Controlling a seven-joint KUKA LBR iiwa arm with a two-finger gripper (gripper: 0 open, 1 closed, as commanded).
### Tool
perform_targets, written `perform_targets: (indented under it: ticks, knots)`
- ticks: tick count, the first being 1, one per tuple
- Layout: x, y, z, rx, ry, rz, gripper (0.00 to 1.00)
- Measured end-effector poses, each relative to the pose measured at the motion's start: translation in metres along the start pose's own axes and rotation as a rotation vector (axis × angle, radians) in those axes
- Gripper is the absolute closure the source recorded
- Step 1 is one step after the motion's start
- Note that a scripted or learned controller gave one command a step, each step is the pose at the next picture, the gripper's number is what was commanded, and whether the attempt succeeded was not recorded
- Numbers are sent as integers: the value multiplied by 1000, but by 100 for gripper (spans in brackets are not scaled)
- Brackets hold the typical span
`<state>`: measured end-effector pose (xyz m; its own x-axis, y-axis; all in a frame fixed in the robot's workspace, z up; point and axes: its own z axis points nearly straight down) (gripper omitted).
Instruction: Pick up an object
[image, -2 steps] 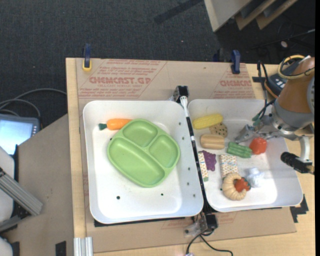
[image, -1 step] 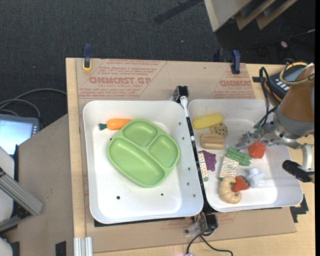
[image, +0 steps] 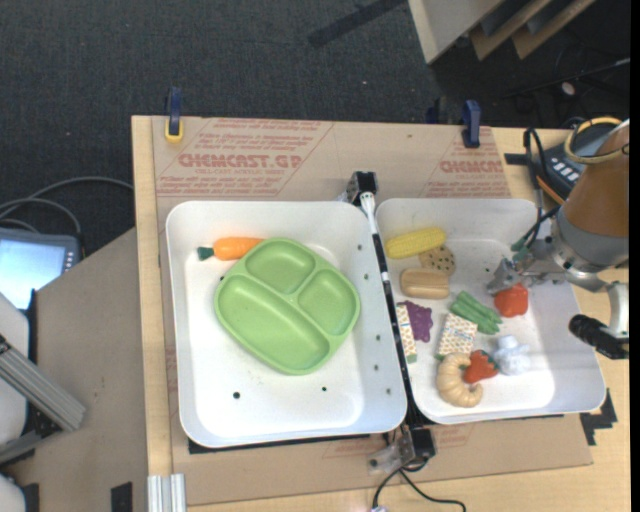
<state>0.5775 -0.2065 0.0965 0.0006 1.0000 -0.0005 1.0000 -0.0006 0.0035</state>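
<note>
Croissant (image: 458, 381) lies at the right bin's (image: 570, 395) front; gripper (image: 512, 285) (finger state cannot be told) hangs over a tomato (image: 512, 301), beside green beans (image: 474, 311).

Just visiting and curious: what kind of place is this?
Probably a robotics lab: a robot arm reaches over two white bins clamped to a bench, with toy food like a plastic corn cob.
</note>
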Motion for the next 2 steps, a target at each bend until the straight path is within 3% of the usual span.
perform_targets:
  ticks: [1,2]
  knots:
    - [81,38,12,-2,1,-9,100]
    - [75,36,12,1,-1,-1,0]
